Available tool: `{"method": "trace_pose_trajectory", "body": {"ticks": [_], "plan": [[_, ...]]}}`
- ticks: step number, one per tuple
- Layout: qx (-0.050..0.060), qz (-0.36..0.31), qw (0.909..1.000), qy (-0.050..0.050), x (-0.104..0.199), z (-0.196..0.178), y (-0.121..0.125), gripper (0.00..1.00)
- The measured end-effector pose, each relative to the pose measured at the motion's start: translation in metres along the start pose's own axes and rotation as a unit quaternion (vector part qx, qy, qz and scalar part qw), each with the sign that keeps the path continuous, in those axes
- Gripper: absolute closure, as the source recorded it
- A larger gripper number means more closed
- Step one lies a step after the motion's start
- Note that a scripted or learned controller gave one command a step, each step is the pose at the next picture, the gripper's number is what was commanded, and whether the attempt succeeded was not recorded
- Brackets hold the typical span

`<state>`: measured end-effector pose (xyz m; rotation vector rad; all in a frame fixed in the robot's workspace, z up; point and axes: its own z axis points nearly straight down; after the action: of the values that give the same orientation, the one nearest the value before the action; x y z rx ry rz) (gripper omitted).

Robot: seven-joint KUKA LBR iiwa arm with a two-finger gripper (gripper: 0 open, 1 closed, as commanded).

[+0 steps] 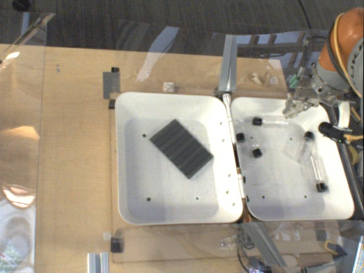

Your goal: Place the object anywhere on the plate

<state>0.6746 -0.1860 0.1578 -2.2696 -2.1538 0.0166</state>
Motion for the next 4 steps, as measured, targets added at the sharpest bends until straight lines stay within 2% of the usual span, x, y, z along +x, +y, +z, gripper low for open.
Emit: {"method": "trace_pose_trajectory", "body": {"ticks": [1, 2, 3, 4], "plan": [[0.0, 0.0, 1.0, 0.0, 0.0, 0.0, 0.0, 0.0], [-0.003, -0.003, 1.0, -0.001, 0.001, -0.012, 0.002, 1.0], [-0.011, 0.125, 0.9921, 0.0, -0.006, -0.054, -0.005, 1.0], [-0.011, 0.125, 0.9921, 0.0, -0.006, -0.054, -0.005, 0.0]]}}
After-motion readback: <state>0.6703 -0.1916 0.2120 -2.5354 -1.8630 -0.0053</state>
